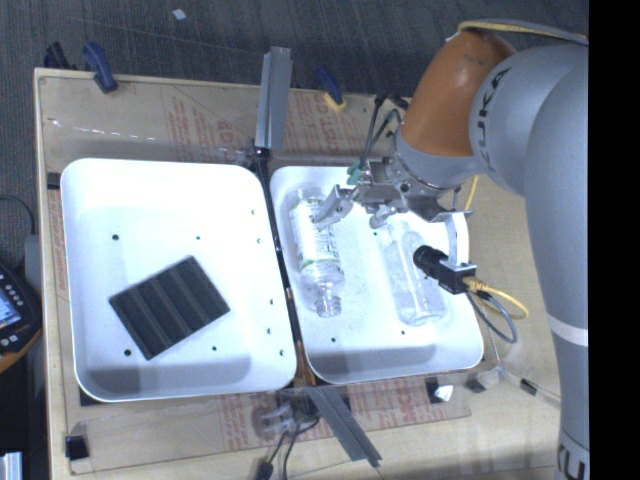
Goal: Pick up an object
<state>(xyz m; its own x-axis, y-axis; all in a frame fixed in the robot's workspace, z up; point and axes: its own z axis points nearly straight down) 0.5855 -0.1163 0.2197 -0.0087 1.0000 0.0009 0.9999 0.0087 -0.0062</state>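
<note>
Two clear plastic bottles lie in the right bin (pixel 455 343). One bottle (pixel 318 258) carries a pale label and lies along the bin's left side. The other bottle (pixel 415 280) lies along the right side. My gripper (pixel 357 211) hangs over the far part of this bin, between the tops of the two bottles. Its fingers are spread apart, open, with nothing between them; the left fingertip (pixel 331 208) is close to the labelled bottle's upper end. A black ridged rectangular pad (pixel 170 306) lies in the left bin (pixel 85 193).
A grey metal bar (pixel 272 98) rises at the back between the bins. A black connector with a yellow cable (pixel 455 273) hangs from the wrist over the right bin's edge. Blue clamps (pixel 98 66) grip the bench's far edge.
</note>
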